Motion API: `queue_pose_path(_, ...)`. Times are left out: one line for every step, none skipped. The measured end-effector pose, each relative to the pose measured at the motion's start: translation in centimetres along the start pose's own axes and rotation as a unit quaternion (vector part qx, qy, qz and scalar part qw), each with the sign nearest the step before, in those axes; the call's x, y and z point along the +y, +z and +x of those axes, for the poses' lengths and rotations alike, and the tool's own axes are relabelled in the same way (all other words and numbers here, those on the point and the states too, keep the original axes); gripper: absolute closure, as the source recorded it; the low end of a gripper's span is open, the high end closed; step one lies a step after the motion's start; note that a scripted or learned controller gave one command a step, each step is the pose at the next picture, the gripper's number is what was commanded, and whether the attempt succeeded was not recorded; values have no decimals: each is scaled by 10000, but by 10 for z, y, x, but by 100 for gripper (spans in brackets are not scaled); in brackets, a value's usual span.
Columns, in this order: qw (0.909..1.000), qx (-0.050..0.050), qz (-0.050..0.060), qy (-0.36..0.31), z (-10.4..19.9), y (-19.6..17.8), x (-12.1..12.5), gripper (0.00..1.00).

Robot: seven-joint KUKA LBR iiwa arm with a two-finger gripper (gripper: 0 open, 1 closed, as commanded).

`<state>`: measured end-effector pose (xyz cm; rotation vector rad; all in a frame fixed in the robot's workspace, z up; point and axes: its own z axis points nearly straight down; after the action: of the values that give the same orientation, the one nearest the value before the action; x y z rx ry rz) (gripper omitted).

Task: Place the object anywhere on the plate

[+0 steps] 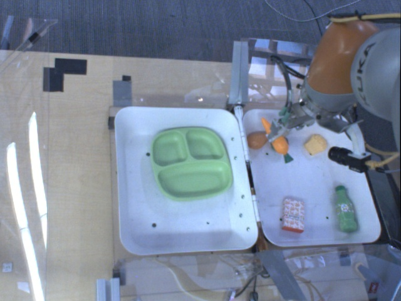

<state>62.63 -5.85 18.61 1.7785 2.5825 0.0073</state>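
We see two white bins side by side on the wooden bench. The left bin (131,224) holds a green divided plate (191,163) with three compartments, sitting roughly at the bin's centre, nothing on it.

The right bin (319,231) holds the loose items. A brown egg-shaped object (256,140) lies at the bin's left wall, near the top. Just beside it to the right is a small carrot (281,147), orange body with a green tip pointing toward the lower right. A yellow chunk, cheese-like, (316,145) rests further right. Toward the lower edge we note a small red-and-white patterned box (293,214) and, well apart to its right, a green bottle (344,209) lying on its side.

The arm enters from the upper right, orange band above the grey wrist. The gripper (287,121) hangs over the upper part of the right bin, directly above the carrot and close to it. We cannot tell whether anything is between its fingers, nor whether the jaws are apart or together; the tip is too small and cluttered to resolve
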Motion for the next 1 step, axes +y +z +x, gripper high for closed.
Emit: queue_pose_path(9879,3,-4,-1549,92,0,47,100)
